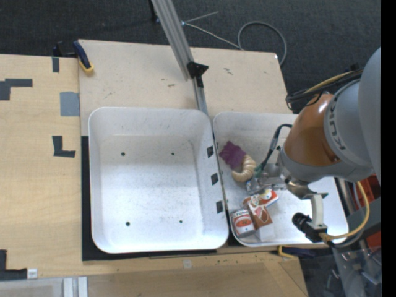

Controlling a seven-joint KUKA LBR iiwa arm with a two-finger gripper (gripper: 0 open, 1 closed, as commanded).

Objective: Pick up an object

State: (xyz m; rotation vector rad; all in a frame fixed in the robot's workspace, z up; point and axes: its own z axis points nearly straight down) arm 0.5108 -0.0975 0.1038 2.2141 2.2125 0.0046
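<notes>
Right bin [281, 121], contents: purple soft piece [232, 153] far left; tan ridged item [245, 167] just beside it; red-and-white packet [260, 206] and small can [243, 222] nearer. All judged light; packet crushable, best taken across flat sides. Gripper [260, 179] hung low over tan item, arm bent in from right; jaw state could not be told

A pale wooden table [148, 73] bears two white bins, left [148, 119] and right [247, 121], side by side, touching; what seems a yellow-tipped clamp [83, 57] lies near its far-left corner.
</notes>
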